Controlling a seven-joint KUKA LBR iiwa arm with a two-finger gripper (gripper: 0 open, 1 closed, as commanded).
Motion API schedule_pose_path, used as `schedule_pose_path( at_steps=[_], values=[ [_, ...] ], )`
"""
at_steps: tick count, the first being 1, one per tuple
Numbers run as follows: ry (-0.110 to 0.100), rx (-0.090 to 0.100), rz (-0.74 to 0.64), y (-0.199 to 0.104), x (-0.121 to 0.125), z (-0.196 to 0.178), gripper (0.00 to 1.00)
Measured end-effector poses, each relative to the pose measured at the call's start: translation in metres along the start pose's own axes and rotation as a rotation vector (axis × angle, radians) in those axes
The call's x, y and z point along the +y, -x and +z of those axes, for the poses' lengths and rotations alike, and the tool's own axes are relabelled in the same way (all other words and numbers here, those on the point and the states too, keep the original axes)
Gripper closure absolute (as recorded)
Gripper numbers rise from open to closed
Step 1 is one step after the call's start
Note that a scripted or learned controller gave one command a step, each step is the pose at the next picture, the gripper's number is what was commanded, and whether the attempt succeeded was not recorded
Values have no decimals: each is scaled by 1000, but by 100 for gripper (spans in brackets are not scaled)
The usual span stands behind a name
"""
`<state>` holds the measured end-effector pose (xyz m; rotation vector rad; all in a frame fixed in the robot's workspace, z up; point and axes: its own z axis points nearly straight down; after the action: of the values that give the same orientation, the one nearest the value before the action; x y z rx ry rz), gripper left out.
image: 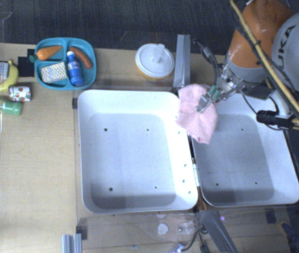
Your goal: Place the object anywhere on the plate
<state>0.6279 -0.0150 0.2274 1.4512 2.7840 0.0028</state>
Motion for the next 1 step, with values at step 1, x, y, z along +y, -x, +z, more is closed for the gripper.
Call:
schedule_pose_path(
  at_steps=[1],
  values=[
    [1,1,-401,-56,18,6,100]
  ],
)
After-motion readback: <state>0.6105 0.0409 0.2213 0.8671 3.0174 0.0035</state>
